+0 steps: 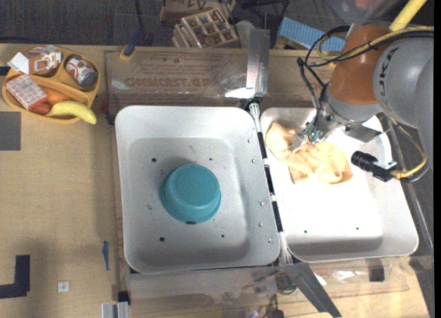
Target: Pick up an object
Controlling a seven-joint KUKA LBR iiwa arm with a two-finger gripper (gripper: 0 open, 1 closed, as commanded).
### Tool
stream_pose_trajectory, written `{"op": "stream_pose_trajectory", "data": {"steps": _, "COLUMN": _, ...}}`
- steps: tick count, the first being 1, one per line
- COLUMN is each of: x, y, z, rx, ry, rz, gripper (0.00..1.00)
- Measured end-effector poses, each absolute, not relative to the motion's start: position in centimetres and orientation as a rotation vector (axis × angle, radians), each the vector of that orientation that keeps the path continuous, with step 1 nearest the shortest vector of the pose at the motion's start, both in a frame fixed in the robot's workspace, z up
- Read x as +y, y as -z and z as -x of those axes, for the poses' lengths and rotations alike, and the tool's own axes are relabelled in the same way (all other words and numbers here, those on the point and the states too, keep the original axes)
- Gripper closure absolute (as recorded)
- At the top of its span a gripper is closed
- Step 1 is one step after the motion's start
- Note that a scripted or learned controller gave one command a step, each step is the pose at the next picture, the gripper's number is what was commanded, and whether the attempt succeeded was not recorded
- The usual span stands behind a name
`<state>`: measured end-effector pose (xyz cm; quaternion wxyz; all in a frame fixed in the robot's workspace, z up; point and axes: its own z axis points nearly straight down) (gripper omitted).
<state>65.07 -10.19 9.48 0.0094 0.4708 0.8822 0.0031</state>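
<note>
The pincer (pixel 308 137) sits low on a crumpled tan cloth (pixel 317 159) in the right bin (pixel 358 234), its grip impossible to tell, while a teal bowl (pixel 192 193) rests in the left bin (pixel 138 137).

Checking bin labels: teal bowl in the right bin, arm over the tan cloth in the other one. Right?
Not quite. The camera view shows the bowl in the left bin. The arm is over the cloth, which lies in the right bin.
</note>
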Motion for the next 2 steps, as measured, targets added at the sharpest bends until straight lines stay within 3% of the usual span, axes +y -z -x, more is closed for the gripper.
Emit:
{"op": "stream_pose_trajectory", "data": {"steps": 1, "x": -10.3, "y": -10.7, "z": -65.2, "rx": 2.747, "ry": -0.014, "rz": -1.469, "gripper": 1.0}}
{"op": "stream_pose_trajectory", "data": {"steps": 2, "x": -5.0, "y": -18.6, "z": -66.8, "rx": 2.47, "ry": -0.002, "rz": -1.933, "gripper": 1.0}}
